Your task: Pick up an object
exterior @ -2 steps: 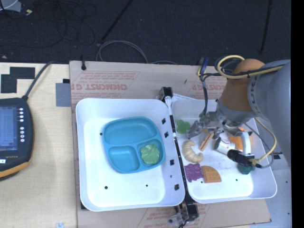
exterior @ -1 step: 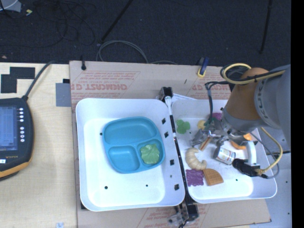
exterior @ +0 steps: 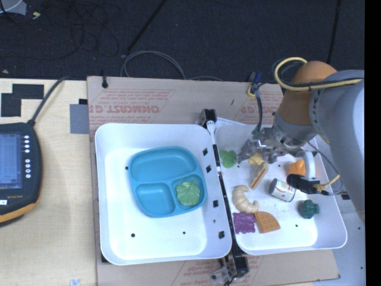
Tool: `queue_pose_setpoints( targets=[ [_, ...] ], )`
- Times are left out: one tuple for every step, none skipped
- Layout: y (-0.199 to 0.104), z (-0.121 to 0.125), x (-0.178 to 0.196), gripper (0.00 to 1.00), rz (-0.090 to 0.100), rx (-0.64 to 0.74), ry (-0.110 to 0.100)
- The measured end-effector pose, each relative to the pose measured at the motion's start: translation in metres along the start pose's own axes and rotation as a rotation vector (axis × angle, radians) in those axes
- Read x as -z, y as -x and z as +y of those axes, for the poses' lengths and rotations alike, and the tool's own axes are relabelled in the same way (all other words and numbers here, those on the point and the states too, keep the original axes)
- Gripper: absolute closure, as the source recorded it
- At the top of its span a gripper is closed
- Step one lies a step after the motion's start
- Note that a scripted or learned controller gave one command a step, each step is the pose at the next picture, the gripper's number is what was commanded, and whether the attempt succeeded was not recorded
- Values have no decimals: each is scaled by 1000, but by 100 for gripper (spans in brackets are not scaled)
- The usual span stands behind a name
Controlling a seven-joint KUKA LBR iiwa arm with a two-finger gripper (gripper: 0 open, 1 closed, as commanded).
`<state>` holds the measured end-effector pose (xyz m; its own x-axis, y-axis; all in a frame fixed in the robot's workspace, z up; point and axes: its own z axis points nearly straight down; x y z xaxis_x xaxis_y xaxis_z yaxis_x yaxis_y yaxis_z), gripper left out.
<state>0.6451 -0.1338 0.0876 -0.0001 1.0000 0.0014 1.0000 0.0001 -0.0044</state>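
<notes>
Blue tray (exterior: pixel 156 167) with green leaf (exterior: pixel 189 192)

Right bin (exterior: pixel 333 237) crowded; left roomier.

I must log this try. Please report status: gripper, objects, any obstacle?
Gripper low in the right bin, over a yellow piece. Nothing seen between its fingers. Green piece and orange stick crowd close by.

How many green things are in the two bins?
3: a leafy piece in the blue tray, one by the divider, one in the right bin. The arm may hide others.
</notes>
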Motion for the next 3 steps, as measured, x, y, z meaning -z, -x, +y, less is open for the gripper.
queue_pose_setpoints(
  targets=[
    [0, -2, 10, 100, -1, 0, 0],
    [0, -2, 10, 0, -1, 1, -1],
    [5, -52, -1, 0, 0, -1, -3]
  ],
)
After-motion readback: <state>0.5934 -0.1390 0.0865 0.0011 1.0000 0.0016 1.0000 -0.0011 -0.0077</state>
